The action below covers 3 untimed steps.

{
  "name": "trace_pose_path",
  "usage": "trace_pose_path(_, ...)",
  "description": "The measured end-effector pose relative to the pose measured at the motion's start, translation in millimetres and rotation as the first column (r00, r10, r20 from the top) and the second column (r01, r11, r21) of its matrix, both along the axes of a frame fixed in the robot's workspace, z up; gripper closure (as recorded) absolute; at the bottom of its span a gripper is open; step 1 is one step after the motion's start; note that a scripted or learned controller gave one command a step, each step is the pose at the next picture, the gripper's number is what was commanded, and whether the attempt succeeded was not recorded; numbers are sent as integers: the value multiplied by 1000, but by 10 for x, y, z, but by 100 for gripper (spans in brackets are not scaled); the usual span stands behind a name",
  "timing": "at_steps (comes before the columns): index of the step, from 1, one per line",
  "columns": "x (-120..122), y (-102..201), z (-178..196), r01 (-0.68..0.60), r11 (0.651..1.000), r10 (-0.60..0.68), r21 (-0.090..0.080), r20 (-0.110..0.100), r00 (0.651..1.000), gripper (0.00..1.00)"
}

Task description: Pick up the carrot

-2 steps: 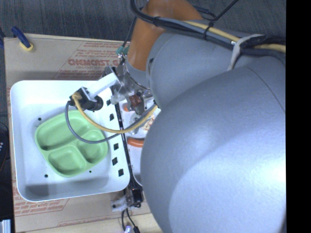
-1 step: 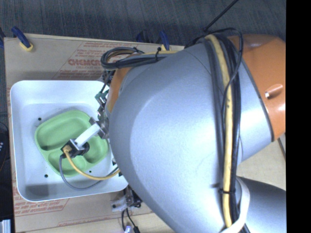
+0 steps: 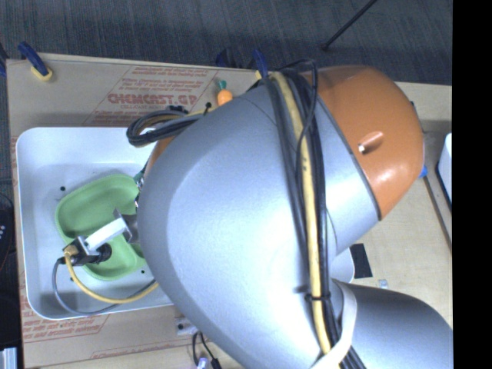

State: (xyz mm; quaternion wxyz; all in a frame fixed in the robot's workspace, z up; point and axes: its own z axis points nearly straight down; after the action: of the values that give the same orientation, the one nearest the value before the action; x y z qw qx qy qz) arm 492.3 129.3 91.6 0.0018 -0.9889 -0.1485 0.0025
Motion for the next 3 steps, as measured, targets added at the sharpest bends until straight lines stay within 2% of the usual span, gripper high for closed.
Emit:
trace_pose_path(1,-165,-693,998,-15,1000,15,1,0,1000,0)
trace_pose_path(3,-168,-688,995,-17,1000,17,1,-1,1000,0)
